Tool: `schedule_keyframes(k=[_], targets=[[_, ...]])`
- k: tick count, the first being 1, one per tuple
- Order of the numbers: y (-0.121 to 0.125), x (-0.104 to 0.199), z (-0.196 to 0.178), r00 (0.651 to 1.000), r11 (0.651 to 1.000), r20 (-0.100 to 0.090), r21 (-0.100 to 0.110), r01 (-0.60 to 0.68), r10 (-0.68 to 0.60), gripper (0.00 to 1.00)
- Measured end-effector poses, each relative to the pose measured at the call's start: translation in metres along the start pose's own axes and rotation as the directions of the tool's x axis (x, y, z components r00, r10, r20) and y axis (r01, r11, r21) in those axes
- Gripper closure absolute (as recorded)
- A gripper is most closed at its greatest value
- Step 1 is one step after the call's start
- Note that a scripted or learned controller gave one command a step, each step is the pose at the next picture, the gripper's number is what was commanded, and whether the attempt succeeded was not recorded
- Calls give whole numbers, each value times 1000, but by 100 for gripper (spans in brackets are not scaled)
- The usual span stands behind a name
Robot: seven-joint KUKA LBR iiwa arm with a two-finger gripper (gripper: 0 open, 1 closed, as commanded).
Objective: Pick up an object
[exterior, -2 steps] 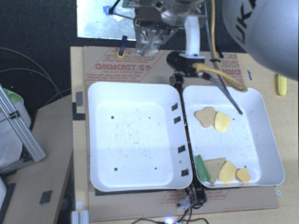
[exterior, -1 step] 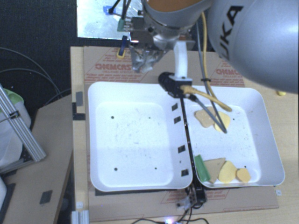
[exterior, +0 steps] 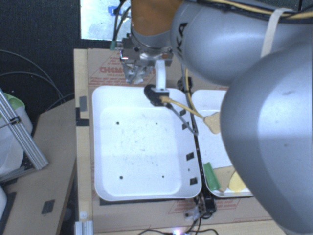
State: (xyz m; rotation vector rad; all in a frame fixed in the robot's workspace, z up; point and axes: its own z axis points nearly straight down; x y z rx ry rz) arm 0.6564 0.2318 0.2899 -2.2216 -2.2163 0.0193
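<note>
Camera view: the gripper [exterior: 133,75] hangs at the far side of the scene, above a cardboard sheet [exterior: 105,70] with red print, just past the far rim of the left-hand bin [exterior: 142,146].
Gripper state: I cannot tell whether it is apart or together, as blur and the slanted angle hide this.
Arm: the grey arm [exterior: 230,43] comes in from the picture's right and covers much of that side. Its orange band [exterior: 149,9] sits directly above the gripper in the picture.
Left-hand bin: nearer the camera than the gripper, with its far rim just below the gripper in the picture. The floor is white with a few small dark specks.
Right-hand bin [exterior: 211,143]: nearer than the gripper and off to its picture-right, side by side with the left-hand bin, largely hidden by the arm.
Tan object [exterior: 213,123]: in the right-hand bin, to the gripper's picture-right and somewhat nearer. It is pale and rounded, with one edge under the arm.
Green object [exterior: 209,175]: long and narrow, lying along the right-hand bin's wall at its near corner, well apart from the gripper.
Yellow object [exterior: 236,182]: just beside the green object on its picture-right, farther from the gripper, partly covered by the arm.
Tabletop [exterior: 54,146]: brown, carrying the cardboard sheet and both bins, and spreading out to the gripper's picture-left.
</note>
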Motion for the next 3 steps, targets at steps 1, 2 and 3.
schedule_keyframes(k=[1,2,3], targets=[[-51,-58,1,1000,1000,-4,-9,-2,2,100],[-115,-127,-19,1000,1000,-5,-11,-3,3,100],[-172,-73,-86,1000,1000,-12,-19,13,-14,100]])
